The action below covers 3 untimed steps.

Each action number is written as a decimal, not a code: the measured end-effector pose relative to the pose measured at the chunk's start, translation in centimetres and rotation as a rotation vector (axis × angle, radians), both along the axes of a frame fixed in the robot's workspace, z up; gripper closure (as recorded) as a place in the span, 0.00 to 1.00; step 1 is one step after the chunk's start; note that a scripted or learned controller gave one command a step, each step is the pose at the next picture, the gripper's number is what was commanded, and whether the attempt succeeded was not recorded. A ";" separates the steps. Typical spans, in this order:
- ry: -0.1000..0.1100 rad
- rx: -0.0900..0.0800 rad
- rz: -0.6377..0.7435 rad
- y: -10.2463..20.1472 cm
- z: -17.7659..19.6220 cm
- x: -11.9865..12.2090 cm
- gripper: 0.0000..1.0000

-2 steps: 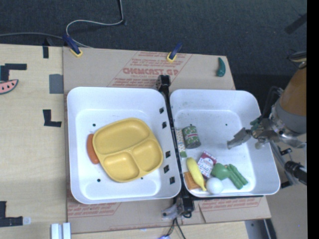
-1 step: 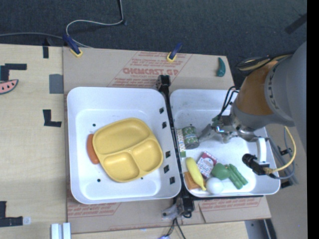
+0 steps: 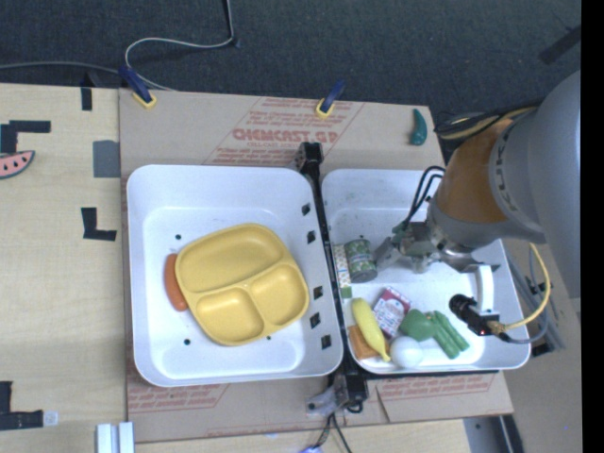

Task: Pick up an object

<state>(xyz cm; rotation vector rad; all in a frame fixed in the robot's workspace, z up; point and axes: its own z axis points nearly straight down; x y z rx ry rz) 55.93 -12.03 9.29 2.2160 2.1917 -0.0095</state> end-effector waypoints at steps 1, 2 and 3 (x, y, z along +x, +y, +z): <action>0.009 0.011 0.003 0.5 0.8 -0.1 1.00; 0.004 -0.002 -0.002 -0.3 1.0 -0.1 0.00; 0.001 -0.002 0.000 0.3 0.0 0.3 0.00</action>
